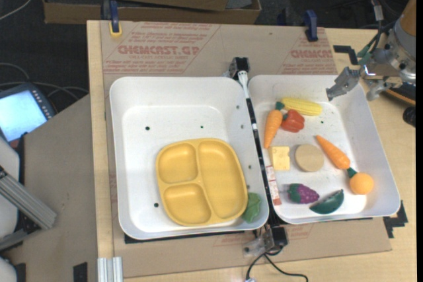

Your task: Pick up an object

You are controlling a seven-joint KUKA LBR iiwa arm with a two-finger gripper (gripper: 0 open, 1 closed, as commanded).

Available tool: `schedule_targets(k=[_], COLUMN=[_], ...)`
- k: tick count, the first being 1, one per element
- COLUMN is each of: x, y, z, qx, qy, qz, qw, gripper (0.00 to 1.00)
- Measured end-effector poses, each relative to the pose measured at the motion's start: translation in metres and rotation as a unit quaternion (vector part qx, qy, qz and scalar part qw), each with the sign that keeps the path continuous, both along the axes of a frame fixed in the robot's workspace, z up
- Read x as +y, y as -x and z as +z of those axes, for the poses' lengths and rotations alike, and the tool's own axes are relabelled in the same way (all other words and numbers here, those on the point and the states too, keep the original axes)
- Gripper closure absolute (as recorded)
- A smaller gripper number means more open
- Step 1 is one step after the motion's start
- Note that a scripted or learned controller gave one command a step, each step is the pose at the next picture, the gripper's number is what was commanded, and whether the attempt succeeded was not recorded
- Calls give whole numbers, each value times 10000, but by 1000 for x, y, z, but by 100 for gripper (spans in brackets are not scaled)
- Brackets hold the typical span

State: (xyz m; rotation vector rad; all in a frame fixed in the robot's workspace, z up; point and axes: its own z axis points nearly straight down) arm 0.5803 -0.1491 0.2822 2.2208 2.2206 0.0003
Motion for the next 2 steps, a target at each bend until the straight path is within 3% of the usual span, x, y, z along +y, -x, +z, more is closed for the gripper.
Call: schedule_targets(k=[1,2], x=[45,36], y=[-45,-43], z=[-78,-178], qx=[16,-73], qy=[-10,22], qz=[22,-8], qw=[10000,10000], gripper=[0,0])
